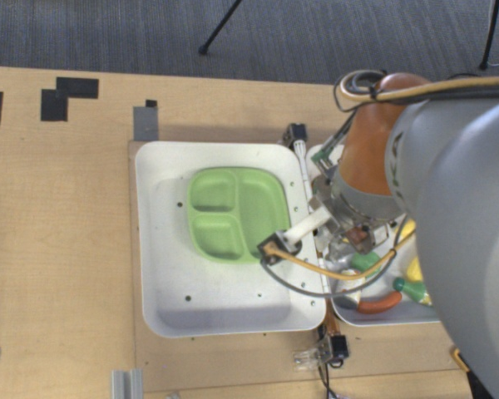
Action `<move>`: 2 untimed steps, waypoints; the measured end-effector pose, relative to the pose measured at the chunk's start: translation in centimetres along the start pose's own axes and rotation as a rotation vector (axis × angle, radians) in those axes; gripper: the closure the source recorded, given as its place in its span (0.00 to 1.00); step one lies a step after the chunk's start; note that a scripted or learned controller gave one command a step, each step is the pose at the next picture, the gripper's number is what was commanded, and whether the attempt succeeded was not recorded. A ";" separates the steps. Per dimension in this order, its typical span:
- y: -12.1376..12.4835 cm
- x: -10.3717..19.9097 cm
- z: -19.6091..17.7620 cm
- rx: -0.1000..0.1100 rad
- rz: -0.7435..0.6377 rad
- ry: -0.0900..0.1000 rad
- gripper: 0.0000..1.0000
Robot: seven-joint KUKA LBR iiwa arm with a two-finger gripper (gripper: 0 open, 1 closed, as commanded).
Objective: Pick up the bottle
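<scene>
The grey arm with its orange band (374,144) reaches low over the right white bin (349,312); the gripper (343,252) is buried there, grip impossible to tell. Green divided tray (233,210) sits in the left white bin (162,306). No bottle can be made out.

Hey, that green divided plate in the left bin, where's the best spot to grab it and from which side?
Likely its raised rim on the view's left edge, pinched from straight above. The green divided plate lies flat in the left bin, leaving the rim to pinch, and a yellow cable crowds its right corner.
</scene>
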State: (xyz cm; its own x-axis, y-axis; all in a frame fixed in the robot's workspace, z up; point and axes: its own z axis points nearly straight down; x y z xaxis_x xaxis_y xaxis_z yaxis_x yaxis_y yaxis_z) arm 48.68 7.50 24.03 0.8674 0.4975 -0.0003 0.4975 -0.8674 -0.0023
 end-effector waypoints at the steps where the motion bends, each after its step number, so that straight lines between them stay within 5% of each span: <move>1: -4.5 2.5 4.3 -0.001 0.318 0.001 1.00; 2: -8.5 4.8 3.2 -0.001 0.001 -0.001 1.00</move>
State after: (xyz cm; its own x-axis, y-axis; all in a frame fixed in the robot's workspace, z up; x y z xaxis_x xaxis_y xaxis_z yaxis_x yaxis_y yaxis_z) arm 48.64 17.27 20.82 0.8680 0.4965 -0.0011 0.4965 -0.8680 -0.0013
